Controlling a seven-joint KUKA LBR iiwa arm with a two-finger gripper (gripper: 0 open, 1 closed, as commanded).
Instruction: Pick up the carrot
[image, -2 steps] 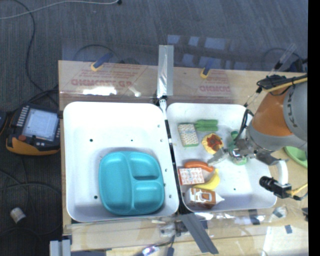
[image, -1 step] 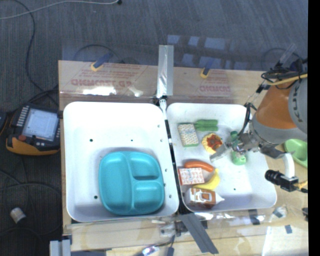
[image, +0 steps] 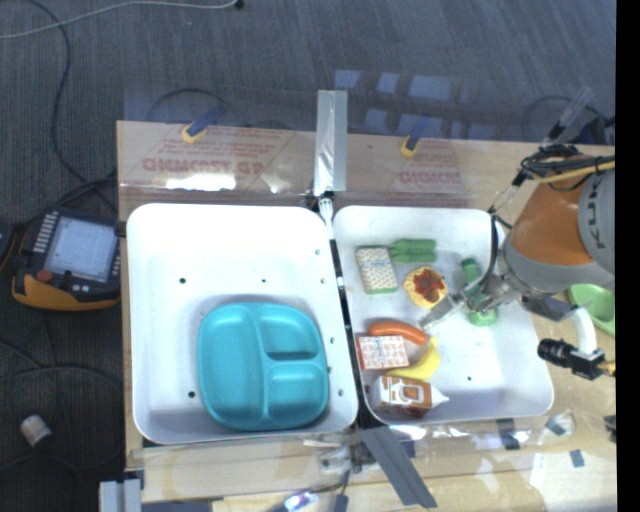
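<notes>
Two white bins side by side on the worktop (image: 230, 165): left bin (image: 170, 260) carrying a teal divided tray (image: 262, 365), right bin (image: 510, 375) crowded with toy food. Grey arm (image: 545, 235) with its orange band reaching in from the right, pincer (image: 462, 300) hanging low over the middle of the right bin, near the green pieces; cannot tell whether released or clenched, and nothing seen grasped. Carrot (image: 398, 330) lying on its side, orange, toward the bin's left wall, just left of the pincer and below a round yellow-and-red piece (image: 426, 286). Wedged tight: touching a red-and-white box (image: 383, 352) beneath it, a banana (image: 422, 362) at its right end, a carton (image: 403, 395) further down. Likely trouble from that crowding: a descent landing on the box or banana instead, or a sideways nudge rolling the carrot against the wall; smooth rounded body apt to slip from a shallow, off-centre grip.
</notes>
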